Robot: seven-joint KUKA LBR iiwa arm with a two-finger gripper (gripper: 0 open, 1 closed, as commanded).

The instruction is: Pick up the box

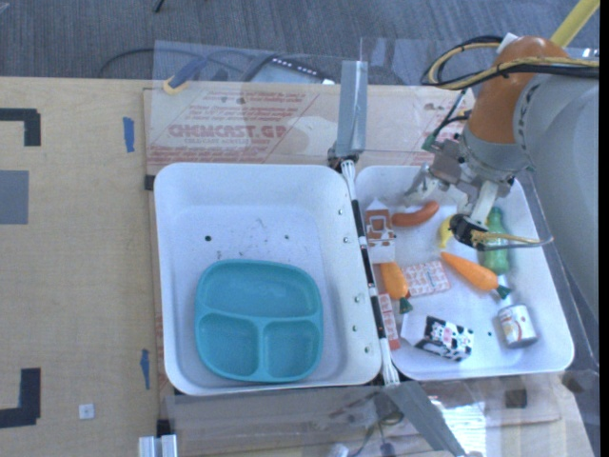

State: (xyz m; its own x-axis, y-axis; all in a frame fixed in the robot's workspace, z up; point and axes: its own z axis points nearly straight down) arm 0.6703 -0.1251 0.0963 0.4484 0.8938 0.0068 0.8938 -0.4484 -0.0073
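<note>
A small white box with red print (379,228) stands against the left wall of the right bin (557,341). Just to its right lies a red-orange sausage (416,215). My gripper (423,187) hangs over the back of the right bin, right above the sausage and a little right of and behind the box. Nothing shows between its tips, and it is not touching the box.
The right bin also holds an orange carrot (469,270), a second orange piece (392,280), a pink patterned flat packet (426,276), a black-and-white cow-print item (445,337), a small can (514,325) and a green item (496,246). A teal divided plate (258,320) lies in the left bin.
</note>
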